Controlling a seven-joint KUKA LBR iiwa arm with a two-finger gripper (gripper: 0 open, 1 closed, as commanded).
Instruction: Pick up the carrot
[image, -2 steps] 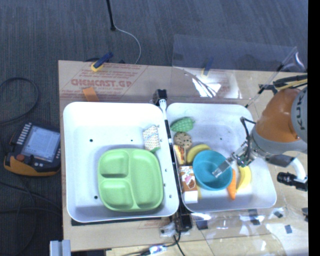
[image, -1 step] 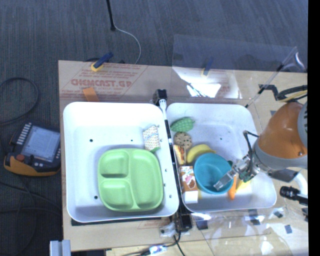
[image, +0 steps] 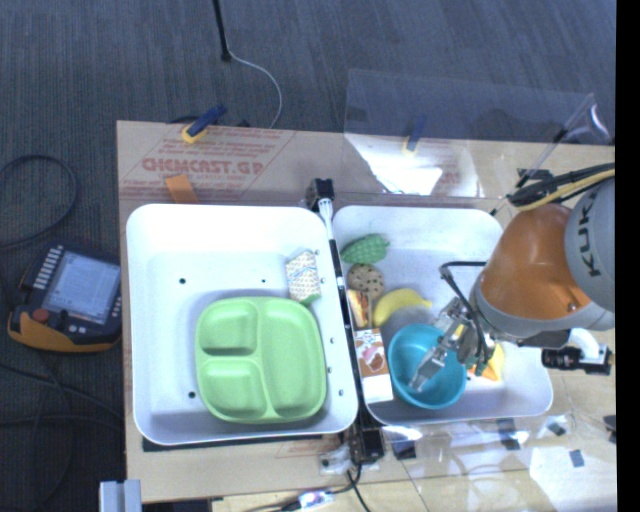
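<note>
Metal fingers spread apart over round glossy blue bowl, orange carrot just beside

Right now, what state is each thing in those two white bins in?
Green divided plate: flat in left bin, compartments bare.
Wrapped packet: against left bin's right wall.
Blue bowl: upright, right bin.
Banana: lying beside bowl.
Gripper: over the bowl.
Carrot: mostly hidden behind gripper.

Green divided plate in white left bin. Blue bowl, yellow banana, green knobbly item, orange carrot sliver in white right bin. Arm band orange.
</note>
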